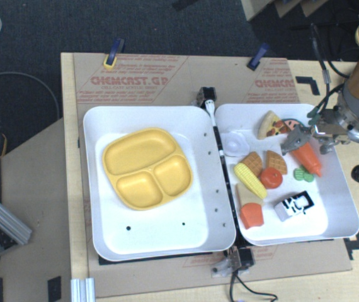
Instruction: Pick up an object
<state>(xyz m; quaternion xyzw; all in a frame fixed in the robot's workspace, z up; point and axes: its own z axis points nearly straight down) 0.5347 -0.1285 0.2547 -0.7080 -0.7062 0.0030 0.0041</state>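
Note:
My gripper [308,142] hangs over the back right part of the right bin [343,212], with its two grey fingers spread apart, so it is open. An orange toy carrot [309,160] lies slanted just under and in front of it, its upper end reaching up between the fingers. Neither finger visibly presses on it. A pizza slice [272,124] lies just left of the gripper.
The right bin also holds a corn cob [250,180], a red tomato [271,178], a waffle [252,163], a brown biscuit [277,162], a green piece [303,175], a red-orange block [251,215], a black-and-white box [295,204] and a clear lid [234,145]. A yellow divided plate [147,175] sits in the left bin [97,137].

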